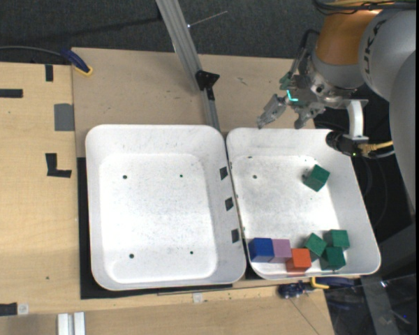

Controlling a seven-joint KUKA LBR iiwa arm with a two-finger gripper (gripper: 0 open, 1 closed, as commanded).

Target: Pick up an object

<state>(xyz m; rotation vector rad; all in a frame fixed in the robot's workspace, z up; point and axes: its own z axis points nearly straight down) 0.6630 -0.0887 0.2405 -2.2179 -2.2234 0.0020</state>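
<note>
My gripper (286, 117) hangs above the far rim of the right bin (356, 194), its two fingers spread open with nothing between them. A lone green block (316, 177) lies in the right bin's far half, below and to the right of the gripper. Along the near wall of that bin sit a blue block (261, 249), a purple block (282, 248), an orange block (299, 259) and three green blocks (329, 248) clustered together.
The left bin (101, 187) sits beside the right one, sharing a middle edge. A slanted metal pole (188, 47) ends in a black clamp just behind the bins. Black tape marks dot the bench at the left.
</note>
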